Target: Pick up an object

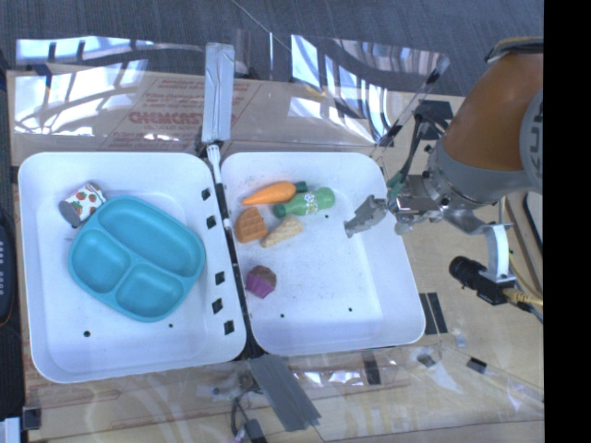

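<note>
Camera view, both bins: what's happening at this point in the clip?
The arm's gripper hangs over the right side of the right bin with nothing between its fingers. The toy food lies untouched further left: a carrot, green bottle, two bread-like pieces and a purple item. The left bin holds a blue divided plate.

Bulky grey arm (480, 169) with broad orange band; small grey metal two-finger gripper (365, 216); thin dark cables by wrist.
</note>
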Controlling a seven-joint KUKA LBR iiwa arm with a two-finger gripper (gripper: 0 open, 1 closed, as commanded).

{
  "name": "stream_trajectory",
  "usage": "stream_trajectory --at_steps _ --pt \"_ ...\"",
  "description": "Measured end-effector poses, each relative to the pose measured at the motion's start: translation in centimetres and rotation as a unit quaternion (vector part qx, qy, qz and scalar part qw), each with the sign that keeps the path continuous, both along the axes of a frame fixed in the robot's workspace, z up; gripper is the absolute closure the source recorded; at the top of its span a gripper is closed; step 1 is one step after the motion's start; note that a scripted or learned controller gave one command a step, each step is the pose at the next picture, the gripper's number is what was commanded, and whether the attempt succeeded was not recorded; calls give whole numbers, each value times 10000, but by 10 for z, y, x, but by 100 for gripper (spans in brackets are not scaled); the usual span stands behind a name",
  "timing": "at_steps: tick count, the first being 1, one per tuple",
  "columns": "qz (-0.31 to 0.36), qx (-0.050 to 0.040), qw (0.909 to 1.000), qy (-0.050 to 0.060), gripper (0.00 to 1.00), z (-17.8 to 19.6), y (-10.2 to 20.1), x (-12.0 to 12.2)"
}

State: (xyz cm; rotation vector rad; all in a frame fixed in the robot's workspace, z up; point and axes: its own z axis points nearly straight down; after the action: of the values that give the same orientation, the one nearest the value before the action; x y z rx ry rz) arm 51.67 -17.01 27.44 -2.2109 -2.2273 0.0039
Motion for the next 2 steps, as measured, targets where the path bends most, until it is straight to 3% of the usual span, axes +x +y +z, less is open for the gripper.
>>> stream_trajectory --at_steps 1,2 --pt "-1824 2 9832 -8 0 -183 60 -31" --pt "-2574 -9 9663 1 0 -183 73 52"
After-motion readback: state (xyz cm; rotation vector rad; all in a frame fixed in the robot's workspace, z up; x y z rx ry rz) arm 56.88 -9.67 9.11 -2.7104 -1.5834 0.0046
